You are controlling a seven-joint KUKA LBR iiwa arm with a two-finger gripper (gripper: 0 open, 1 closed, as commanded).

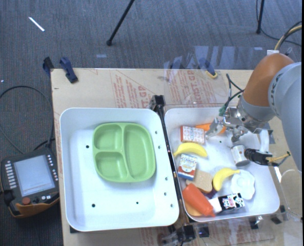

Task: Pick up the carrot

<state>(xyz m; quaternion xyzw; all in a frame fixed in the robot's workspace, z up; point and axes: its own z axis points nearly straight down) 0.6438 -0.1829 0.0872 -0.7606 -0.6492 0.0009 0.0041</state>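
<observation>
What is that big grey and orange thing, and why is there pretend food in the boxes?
That big thing is a robot arm. It reaches in from the right side of the picture, and a computer program tells it how to move. The camera hangs above the bench and looks down at a slant.

On the bench sit two shallow white bins. The left bin has a green plate with three sections. The right bin holds toy food: two bananas, a slice of bread, small boxes, a fried egg and an orange carrot near the front corner.

The robot's job is to pick up the carrot. Its gripper is over the far end of that bin, away from the carrot.
</observation>
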